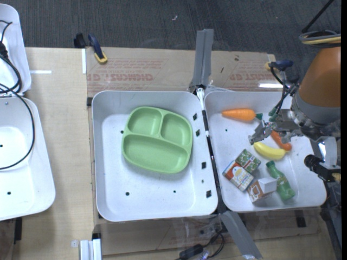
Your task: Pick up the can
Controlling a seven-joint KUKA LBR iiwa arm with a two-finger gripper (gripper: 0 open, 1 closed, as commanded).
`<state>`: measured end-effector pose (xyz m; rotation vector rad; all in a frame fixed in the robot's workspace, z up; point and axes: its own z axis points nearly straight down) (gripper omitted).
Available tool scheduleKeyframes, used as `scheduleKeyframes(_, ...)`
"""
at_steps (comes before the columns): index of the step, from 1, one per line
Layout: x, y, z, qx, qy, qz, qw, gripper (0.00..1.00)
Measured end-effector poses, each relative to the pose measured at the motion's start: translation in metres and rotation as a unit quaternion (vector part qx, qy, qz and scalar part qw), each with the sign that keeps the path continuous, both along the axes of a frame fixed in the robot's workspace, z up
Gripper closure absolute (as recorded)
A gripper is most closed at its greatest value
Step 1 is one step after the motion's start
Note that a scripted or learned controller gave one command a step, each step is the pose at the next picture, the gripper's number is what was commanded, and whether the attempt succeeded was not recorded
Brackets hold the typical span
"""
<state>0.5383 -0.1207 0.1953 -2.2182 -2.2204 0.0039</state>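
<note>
The arm's gripper (262,132) hangs low over the middle of the right bin (309,199), reaching in from the right. It sits just above the left end of a yellow banana (270,151) and right of an orange carrot (239,114). A small orange piece (281,140) lies partly under the wrist. In front of the gripper lie a red-and-green printed pack (242,170), a small white-and-red box (262,188) and a green bottle (281,182). I cannot tell which of these is the can. Nothing shows held in the gripper.
The left bin (108,188) holds a green divided plate (158,140). A grey divider post (203,58) stands between the bins at the back. A white fixture with black cables (13,145) sits at the far left of the bench.
</note>
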Motion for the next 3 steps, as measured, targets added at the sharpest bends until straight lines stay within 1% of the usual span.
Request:
scheduleKeyframes(1,-0.002,0.021,-0.105,0.0002,-0.001,0.118,0.9930,0.00)
scheduleKeyframes(2,-0.002,0.019,-0.096,0.0003,-0.001,0.116,0.9933,1.00)
scheduleKeyframes(3,-0.013,0.079,-0.004,-0.0003,-0.001,0.113,0.9936,1.00)
